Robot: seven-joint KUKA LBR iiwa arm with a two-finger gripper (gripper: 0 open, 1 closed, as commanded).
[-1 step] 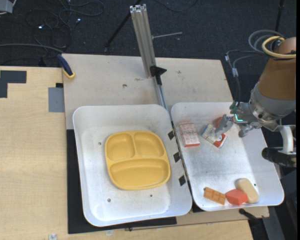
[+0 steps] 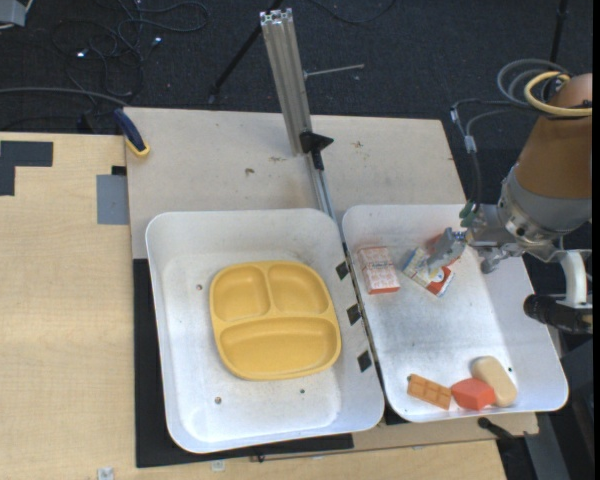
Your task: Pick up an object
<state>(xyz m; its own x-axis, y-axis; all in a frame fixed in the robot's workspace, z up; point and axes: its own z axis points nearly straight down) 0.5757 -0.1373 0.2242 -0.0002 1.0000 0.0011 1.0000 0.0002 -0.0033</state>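
Note:
In the right bin (image 2: pixel 450 338), a small red and white packet (image 2: pixel 439 281) lies near the back. My gripper (image 2: pixel 438 255) reaches in from the right and sits right over that packet, covering its upper part. Whether it touches the packet is unclear. A pink and white box (image 2: pixel 380 269) lies just to the left of the gripper. At the bin's front right corner are an orange wafer (image 2: pixel 429 391), a red piece (image 2: pixel 472 395) and a beige oblong piece (image 2: pixel 494 377), close together.
The left bin (image 2: pixel 180 368) holds a yellow divided plate (image 2: pixel 275 318) in its middle. A metal post (image 2: pixel 288 78) rises behind the bins, with a rod running down between them. Black clips (image 2: pixel 352 313) mark the shared wall.

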